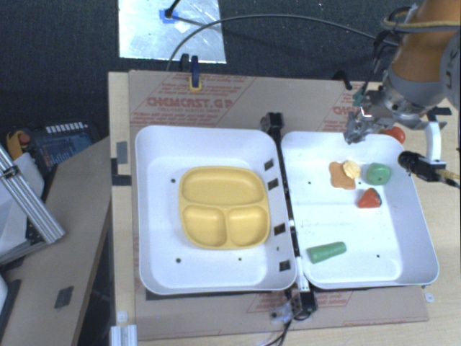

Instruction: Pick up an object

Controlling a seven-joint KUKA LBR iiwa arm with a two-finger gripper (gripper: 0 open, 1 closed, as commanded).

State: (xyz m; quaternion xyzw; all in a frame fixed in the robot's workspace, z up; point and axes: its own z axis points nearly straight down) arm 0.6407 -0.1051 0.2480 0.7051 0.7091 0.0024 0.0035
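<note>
Camera view: looks down at a slant on two white bins set side by side on a bench.
Left bin [155, 157]: holds a yellow tray [220, 206] with three compartments, lying flat near its middle.
Right bin [414, 254]: holds several small things, most in its far half.
Arm [425, 42]: grey with an orange band, reaching in from the right above the far right corner of the right bin.
Gripper [356, 133]: pointing down over the far edge of the right bin; whether it is open or closed cannot be told, and nothing is seen in it.
Orange piece [341, 176]: flat on the bin floor, near the gripper, with a small yellow piece [351, 169] touching its far side.
Green ball [378, 172]: just right of the yellow piece.
Red wedge [369, 199]: just in front of the green ball.
Green cylinder [326, 251]: lying on its side in the near half, well apart from the others.
Red thing [395, 133]: at the far right corner, partly hidden by the arm.
</note>
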